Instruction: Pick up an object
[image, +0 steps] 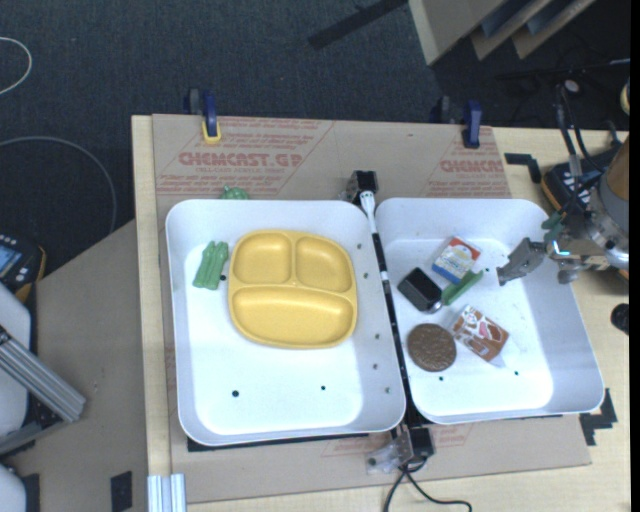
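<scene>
Cut off and unclear

The arm (612, 215) runs off the right edge; the gripper (525, 262) is blurred, and the snack packet (479, 334) print is unreadable.

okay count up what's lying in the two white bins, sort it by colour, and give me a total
Yellow: 1, the divided plate
Green: 2, the ridged green piece and the green stick
Black: 1, the black block
Brown: 1, the round disc
Multicoloured: 2, the blue-and-white packet and the red-brown packet
Total: 7

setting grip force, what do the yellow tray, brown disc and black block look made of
Yellow tray: probably moulded plastic, smooth and slightly glossy, with three formed compartments. Brown disc: matte and speckled, perhaps cork or a cookie; unclear. Black block: dark and matte, maybe rubber or plastic; too small to tell.
</scene>
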